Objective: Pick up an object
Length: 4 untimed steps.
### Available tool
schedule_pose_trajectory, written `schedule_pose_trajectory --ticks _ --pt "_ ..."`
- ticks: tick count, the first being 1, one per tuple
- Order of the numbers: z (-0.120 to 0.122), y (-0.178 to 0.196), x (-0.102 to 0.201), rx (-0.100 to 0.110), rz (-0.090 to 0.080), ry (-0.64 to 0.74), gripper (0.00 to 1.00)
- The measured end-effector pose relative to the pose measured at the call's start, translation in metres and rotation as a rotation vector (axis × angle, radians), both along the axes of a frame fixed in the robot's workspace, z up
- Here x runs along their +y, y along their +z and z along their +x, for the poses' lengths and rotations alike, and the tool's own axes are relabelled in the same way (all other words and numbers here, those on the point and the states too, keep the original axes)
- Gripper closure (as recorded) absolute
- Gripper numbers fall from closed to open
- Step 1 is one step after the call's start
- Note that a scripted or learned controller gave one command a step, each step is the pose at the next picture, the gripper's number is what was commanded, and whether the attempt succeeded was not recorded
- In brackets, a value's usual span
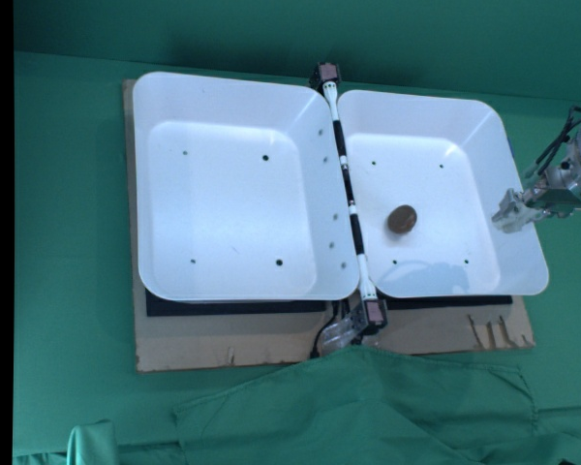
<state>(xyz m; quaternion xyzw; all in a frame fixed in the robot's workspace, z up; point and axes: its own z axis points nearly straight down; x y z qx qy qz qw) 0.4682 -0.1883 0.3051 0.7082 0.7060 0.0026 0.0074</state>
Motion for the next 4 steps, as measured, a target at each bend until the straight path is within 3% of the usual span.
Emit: schedule_pose_trajectory --ticks 1,2,3,4 --pt "0.000 0.030 0.001 0.006 0.003 0.000 1.00" --pt "-0.002 -0.067 0.014 0.019 0.008 -0.001 1.00" --pt "0.000 0.037 0.000 -0.001 0.000 0.000 1.00" --pt "0.000 0.072 0.009 0.004 0.003 0.001 1.00"
